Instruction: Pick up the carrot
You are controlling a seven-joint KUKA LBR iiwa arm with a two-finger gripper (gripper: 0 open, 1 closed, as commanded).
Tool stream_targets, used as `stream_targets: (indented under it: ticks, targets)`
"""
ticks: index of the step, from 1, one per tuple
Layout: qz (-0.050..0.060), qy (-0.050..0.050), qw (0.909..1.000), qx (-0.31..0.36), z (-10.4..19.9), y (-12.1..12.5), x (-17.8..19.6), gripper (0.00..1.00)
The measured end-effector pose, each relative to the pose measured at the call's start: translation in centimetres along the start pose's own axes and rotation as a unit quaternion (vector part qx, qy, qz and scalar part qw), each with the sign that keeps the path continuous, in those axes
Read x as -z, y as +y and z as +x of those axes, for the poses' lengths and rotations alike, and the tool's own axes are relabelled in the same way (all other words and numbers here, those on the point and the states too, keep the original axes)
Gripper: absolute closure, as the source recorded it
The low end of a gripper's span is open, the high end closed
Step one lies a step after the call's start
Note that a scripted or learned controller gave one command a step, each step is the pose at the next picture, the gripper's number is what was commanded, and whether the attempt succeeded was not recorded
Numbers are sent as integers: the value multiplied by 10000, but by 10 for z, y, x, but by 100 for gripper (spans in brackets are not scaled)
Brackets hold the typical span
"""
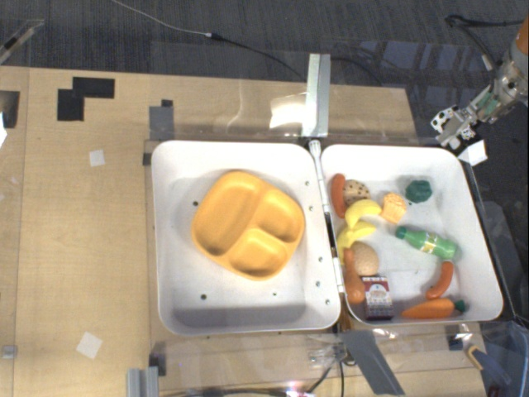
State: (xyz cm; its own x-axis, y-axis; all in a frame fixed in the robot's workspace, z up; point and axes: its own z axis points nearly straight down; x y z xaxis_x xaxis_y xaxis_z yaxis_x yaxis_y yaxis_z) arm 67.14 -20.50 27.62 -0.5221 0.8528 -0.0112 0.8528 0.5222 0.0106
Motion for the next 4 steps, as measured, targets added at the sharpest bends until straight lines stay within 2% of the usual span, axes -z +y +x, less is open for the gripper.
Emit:
stream_targets:
  ticks: [1, 2, 3, 4]
  targets:
    - [35, 31, 9999, 152, 2, -1, -32, 100]
    - [26, 21, 10000, 30, 1, 0, -29, 100]
    - [11, 5, 9999, 142, 1, 0, 9, 100]
    - [47, 48, 9993, -355, 2, -2, -63, 100]
